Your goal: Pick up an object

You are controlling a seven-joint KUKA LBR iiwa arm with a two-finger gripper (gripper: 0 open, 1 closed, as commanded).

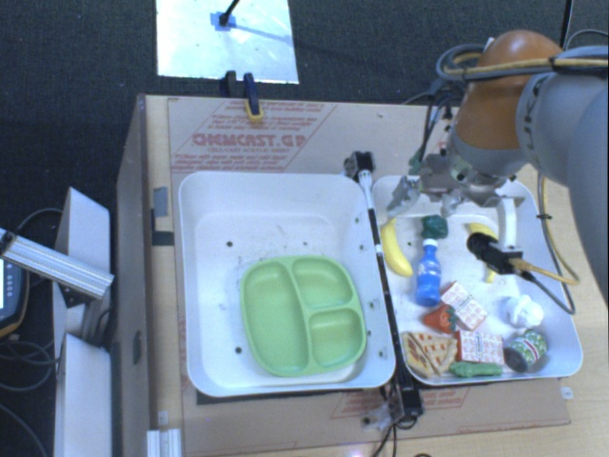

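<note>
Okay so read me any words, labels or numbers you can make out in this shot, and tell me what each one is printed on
"CHEMCAST GP", in red capitals, on the brown paper-faced sheet under the two white bins.
Smaller red lines above and below that word on the same sheet: too blurred to read.
Label on the small blue plastic bottle: too small to read.
Red-and-white patterned packets: no legible text.

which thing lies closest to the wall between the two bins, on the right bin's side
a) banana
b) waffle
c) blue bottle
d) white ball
a: the banana lies right along the dividing wall in the right bin, with the blue bottle one step further right of it.
</note>
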